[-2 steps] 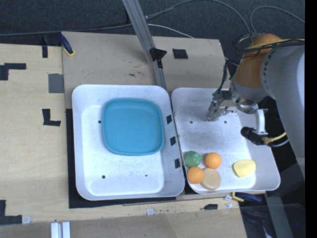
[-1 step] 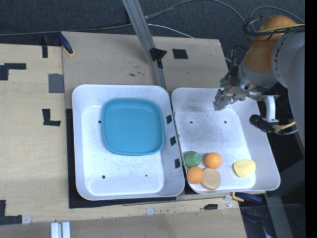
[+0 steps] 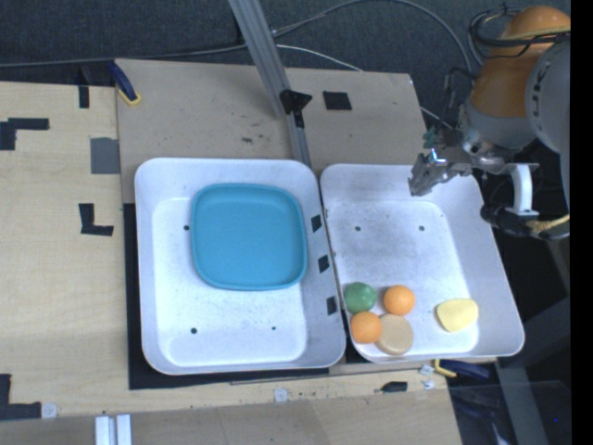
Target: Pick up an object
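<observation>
Gripper (image 3: 424, 183) at the right bin's (image 3: 482, 248) twelve o'clock rim; finger state cannot be determined.
Nothing lifted: five objects (image 3: 397, 315) lie untouched at six o'clock.

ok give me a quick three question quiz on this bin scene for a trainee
1. True or false: the blue plate lies in the left bin.
2. How many orange balls sit in the right bin?
3. Multiple choice: the gripper is over the right bin's A) far edge B) near edge C) centre.

Key:
1. True.
2. Two, beside a green ball, a tan disc and a yellow piece.
3. A.
</observation>
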